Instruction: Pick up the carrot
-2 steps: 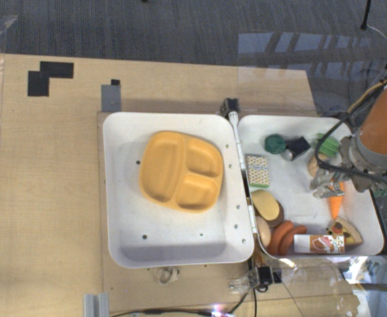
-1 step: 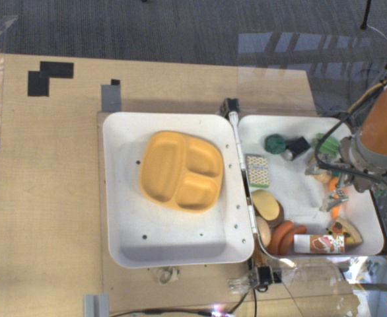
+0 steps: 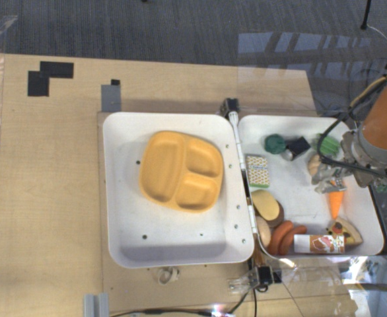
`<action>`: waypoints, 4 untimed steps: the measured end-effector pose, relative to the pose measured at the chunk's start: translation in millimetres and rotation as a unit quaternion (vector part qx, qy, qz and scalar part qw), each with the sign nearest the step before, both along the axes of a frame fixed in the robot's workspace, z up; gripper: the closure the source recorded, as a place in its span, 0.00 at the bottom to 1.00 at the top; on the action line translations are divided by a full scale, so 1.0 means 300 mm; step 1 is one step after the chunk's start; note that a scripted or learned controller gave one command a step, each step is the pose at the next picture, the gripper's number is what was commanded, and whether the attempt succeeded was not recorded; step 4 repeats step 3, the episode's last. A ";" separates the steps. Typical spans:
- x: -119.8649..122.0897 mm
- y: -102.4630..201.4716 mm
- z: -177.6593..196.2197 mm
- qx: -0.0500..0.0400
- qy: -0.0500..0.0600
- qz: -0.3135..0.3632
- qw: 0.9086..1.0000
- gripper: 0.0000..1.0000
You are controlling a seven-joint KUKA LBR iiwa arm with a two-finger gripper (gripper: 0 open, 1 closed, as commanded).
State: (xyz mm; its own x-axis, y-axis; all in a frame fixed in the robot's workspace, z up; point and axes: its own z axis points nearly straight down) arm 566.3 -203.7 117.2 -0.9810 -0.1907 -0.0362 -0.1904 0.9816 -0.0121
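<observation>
Carrot [image 3: 336,203] lies in the right bin [image 3: 299,197], its top end directly beneath the claw [image 3: 328,179] and touching or nearly touching it. Claw's opening and hold: cannot tell. Tan piece [image 3: 315,166] just left of claw; pizza slice [image 3: 343,232] below the carrot.

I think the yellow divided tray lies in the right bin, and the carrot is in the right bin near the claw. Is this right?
Not quite. The camera view shows the yellow divided tray in the left bin, not the right one. The carrot is indeed in the right bin, near the claw.
</observation>
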 end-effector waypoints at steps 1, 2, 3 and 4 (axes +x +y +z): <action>-0.047 0.170 0.116 0.004 0.012 -0.054 0.998 1.00; -0.138 0.528 0.234 0.008 0.013 -0.111 0.994 1.00; 0.007 0.307 0.432 0.000 0.011 0.071 0.997 1.00; 0.007 0.307 0.432 0.000 0.011 0.071 0.997 1.00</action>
